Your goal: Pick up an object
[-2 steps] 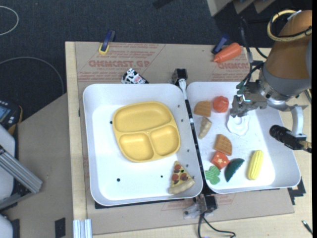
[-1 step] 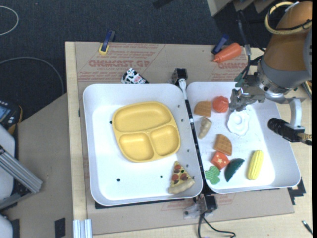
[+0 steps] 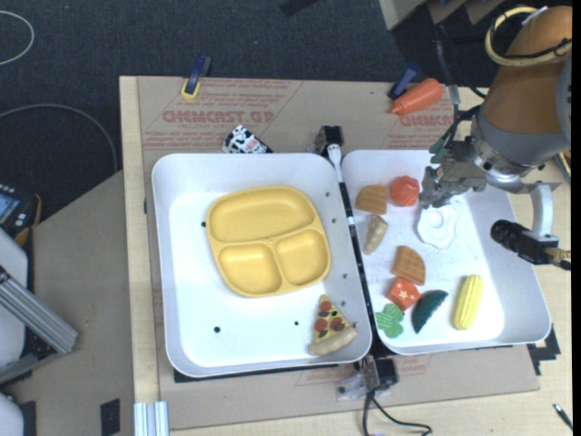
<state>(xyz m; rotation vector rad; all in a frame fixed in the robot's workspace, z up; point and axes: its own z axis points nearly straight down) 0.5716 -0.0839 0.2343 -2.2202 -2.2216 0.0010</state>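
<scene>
The right bin [image 3: 517, 321] holds several toy foods: a red tomato [image 3: 405, 190], a brown bread piece [image 3: 371, 198], a beige piece [image 3: 375, 234], a white fried egg [image 3: 437, 226], a waffle [image 3: 408, 264], a strawberry [image 3: 402, 292], green broccoli [image 3: 390, 320], a dark green pepper [image 3: 428, 309] and a yellow corn cob [image 3: 467, 301]. My gripper [image 3: 437, 192] hangs low over the bin's back part, just above the egg and right of the tomato. Nothing shows between its fingers.
The left bin [image 3: 182, 243] carries a yellow divided plate [image 3: 268, 239] and a pizza slice [image 3: 332, 326] at its front right corner. An orange carrot [image 3: 418, 96], a blue-yellow clamp [image 3: 194, 77] and a black-and-white toy [image 3: 243, 140] lie on the bench behind the bins.
</scene>
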